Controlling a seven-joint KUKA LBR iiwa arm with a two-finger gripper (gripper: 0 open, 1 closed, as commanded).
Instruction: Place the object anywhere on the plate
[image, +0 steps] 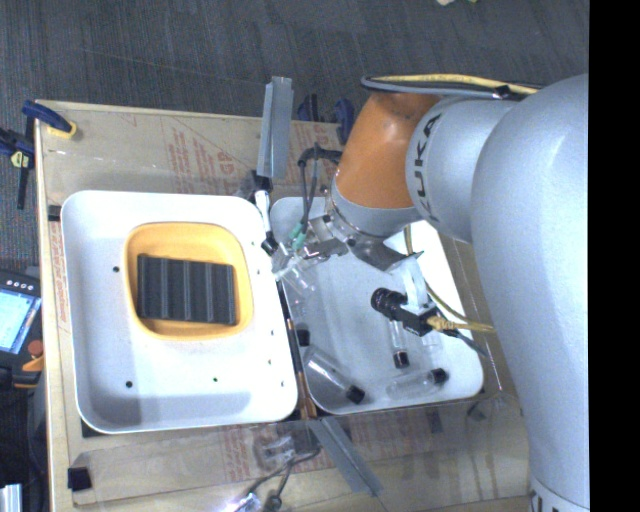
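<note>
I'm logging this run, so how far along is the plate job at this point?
Nothing looks placed yet: the yellow plate in the left bin carries only its dark ribbed insert. In hand: the arm reaches over the right bin, its hand near that bin's left edge; whether it grips anything is unclear. Small clear items lie in the right bin. Left: carry one onto the plate.

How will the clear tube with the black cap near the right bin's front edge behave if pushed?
The clear tube with the black cap looks cylindrical and lies on its side, so it will probably roll. Its smooth, glossy wall suggests it may slip in a pinch. It seems small and thin, so it is likely light and easily knocked across the right white bin.
</note>
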